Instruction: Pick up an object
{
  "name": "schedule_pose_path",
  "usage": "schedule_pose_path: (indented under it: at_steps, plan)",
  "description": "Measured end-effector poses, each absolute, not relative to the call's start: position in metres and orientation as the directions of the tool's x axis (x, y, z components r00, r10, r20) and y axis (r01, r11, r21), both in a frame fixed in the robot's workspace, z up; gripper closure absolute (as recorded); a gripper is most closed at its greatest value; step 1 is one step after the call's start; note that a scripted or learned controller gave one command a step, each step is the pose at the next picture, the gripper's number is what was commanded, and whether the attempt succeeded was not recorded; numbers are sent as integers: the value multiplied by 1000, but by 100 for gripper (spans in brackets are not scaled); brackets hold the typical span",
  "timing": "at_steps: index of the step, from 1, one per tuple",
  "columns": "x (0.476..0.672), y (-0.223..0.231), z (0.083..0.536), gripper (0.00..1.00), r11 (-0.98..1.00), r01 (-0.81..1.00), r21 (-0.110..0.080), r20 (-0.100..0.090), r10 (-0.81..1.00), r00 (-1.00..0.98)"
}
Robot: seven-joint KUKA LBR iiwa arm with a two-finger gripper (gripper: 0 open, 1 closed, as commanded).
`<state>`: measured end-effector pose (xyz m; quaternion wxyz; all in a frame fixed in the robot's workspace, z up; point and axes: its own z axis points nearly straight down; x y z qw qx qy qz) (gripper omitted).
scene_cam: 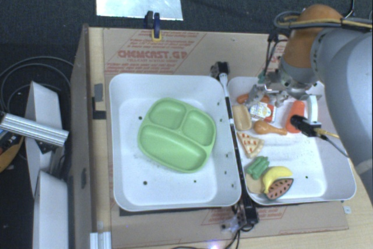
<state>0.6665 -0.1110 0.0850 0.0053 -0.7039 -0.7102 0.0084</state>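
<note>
Two white shallow bins. Left bin (125,143): one green plastic tray (176,134), three compartments, rounded. Right bin (335,175): about eight small toy foods, glossy. Gripper (262,95) low over food pile (262,116); cannot tell its state.

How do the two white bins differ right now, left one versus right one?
The left white bin holds one green divided plastic plate; the right white bin holds many small toy foods, among them a yellow banana. The end effector hangs over the right bin, not the left. Both are shallow and white.
</note>
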Motion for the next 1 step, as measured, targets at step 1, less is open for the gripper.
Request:
schedule_pose_path:
  at_steps: [1]
  plan:
    - [667,-109,94,100,6,1000,-8,-1,1000,-6]
